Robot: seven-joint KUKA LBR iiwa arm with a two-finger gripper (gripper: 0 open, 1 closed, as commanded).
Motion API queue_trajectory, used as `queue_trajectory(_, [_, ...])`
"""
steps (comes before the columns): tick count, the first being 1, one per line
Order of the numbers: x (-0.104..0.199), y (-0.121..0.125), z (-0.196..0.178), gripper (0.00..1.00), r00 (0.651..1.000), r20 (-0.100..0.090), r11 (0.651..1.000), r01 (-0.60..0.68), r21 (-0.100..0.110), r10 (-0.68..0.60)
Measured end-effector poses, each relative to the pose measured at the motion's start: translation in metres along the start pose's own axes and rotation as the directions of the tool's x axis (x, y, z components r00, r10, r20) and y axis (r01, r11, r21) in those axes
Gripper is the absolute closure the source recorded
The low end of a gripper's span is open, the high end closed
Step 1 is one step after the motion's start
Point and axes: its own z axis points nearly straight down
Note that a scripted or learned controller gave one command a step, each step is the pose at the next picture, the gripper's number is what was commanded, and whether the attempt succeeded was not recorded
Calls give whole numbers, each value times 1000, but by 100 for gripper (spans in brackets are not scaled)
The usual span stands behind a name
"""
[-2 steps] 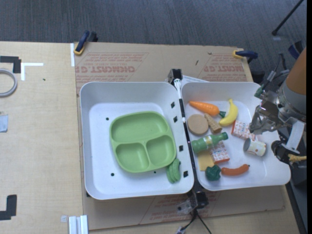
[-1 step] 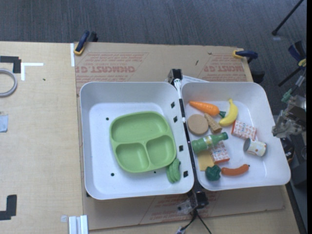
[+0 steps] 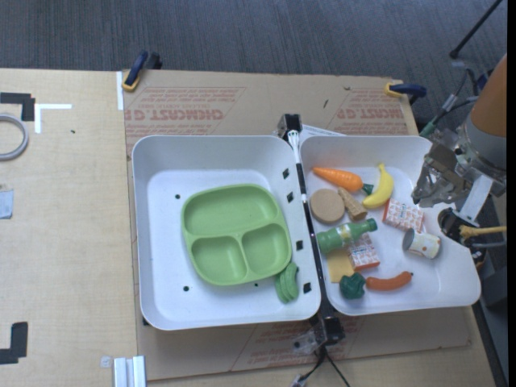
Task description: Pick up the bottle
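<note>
- Gripper (image 3: 429, 185): hangs above the right rim of the right bin (image 3: 451, 290), at the end of the grey arm whose orange band (image 3: 492, 107) shows at the view's right edge. Whether it is spread or pressed together cannot be told from this angle; nothing is seen in its grasp.
- Nearest objects: a small red-and-white carton (image 3: 402, 214) lies just below the gripper, with a white cup (image 3: 422, 243) on its side beside it. A banana (image 3: 380, 186) lies to the gripper's left in the view.
- Task object: the bottle (image 3: 346, 235), green with a pale label, lies on its side near the middle of the right bin, its neck pointing toward the carton. It is well apart from the gripper.
- Crowding around the bottle: a brown round disc (image 3: 327, 205) and a wedge-shaped piece (image 3: 355, 206) sit just above it; a small printed box (image 3: 364, 253) and a yellow slice (image 3: 339, 267) touch or nearly touch it below. A carrot (image 3: 339, 177), a sausage (image 3: 389, 280) and a green broccoli-like piece (image 3: 351, 285) lie farther off.
- Left bin (image 3: 153, 297): holds a green divided plate (image 3: 236, 234) and a green leaf-shaped item (image 3: 287, 282).
- Advice for the step in hand: the approach probably goes best by travelling left across the carton, aligning the closing direction across the bottle's long axis, and descending over its body rather than its thin neck, so that the neighbouring box and disc are not caught.
</note>
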Motion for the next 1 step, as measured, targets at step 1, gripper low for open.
queue_trajectory(1, [-55, -18, -6, 100, 989, 0, 989, -148, 1, 148])
